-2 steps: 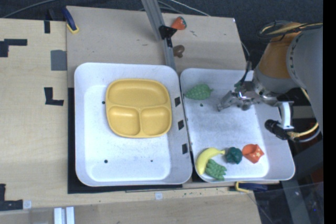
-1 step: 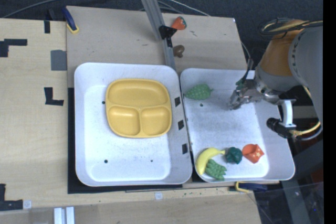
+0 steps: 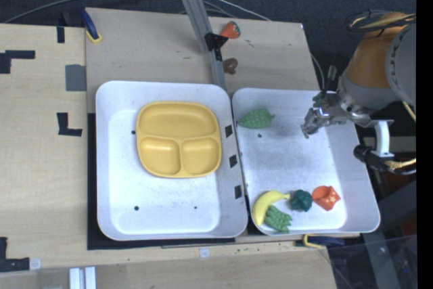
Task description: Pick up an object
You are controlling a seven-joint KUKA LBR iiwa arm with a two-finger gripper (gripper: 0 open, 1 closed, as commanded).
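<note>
Gripper (image 3: 312,120) hovers at right bin's (image 3: 352,213) 2 o'clock; can't tell its state. Nothing picked yet: leaf toy (image 3: 256,119) at 11, banana (image 3: 264,202) & co. at 6.

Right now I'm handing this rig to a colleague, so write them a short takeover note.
Gripper: over the right bin, near its far edge, with nothing seen between its fingers.
Right bin: green leaf at the far left; banana, two green toys and orange toy along the near edge.
Left bin: yellow tray.
Done: nothing picked yet.
Left: descend on one item, grasp, lift.
</note>
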